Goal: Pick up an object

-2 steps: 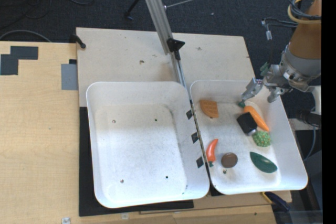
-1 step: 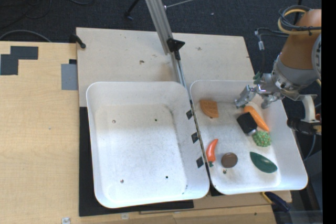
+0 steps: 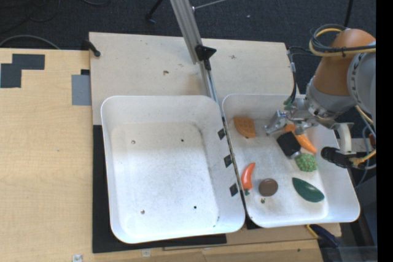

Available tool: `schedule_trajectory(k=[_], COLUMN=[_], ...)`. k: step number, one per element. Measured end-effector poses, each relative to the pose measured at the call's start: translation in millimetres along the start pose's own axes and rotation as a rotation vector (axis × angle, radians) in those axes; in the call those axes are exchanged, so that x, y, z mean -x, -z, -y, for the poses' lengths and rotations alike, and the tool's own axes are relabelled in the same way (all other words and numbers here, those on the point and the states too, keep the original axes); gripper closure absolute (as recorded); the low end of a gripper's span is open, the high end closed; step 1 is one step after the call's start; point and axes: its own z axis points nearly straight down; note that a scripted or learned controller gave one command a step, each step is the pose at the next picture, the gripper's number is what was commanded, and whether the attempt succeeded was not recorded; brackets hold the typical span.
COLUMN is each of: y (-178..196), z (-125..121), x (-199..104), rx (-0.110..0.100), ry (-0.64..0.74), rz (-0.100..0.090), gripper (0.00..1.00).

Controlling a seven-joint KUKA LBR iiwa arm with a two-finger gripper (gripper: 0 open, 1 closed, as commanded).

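Bench (image 3: 153,64) surface carries two shallow white bins side by side. On the left sits the left bin (image 3: 123,113), a bare white tray with a few dark specks on its floor. A slanted metal rail (image 3: 184,9) rises from the bench above the seam between the bins. The right bin (image 3: 344,208) holds the objects: a tan bread-like piece (image 3: 245,127) near its upper left, a red-orange pepper (image 3: 247,175) against its left wall, a brown round piece (image 3: 268,187) just right of the pepper, a dark green leaf-shaped piece (image 3: 307,189) lower right, and a green knobbly ball (image 3: 306,162) above it. The pincer (image 3: 286,129) hangs low over the bin's upper right, just above a black block (image 3: 287,144) and an orange carrot (image 3: 305,142); whether it is spread or pressed together cannot be told.
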Motion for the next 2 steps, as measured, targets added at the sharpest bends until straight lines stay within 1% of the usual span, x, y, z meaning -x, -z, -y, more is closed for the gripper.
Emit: schedule_trajectory(k=[1, 2], y=[14.6, 78.2], z=[-1.7, -1.8], x=[1.1, -1.2], rx=[0.006, 0.007], ry=[-0.003, 0.001], rz=[0.002, 0.003], gripper=[1.0, 1.0])
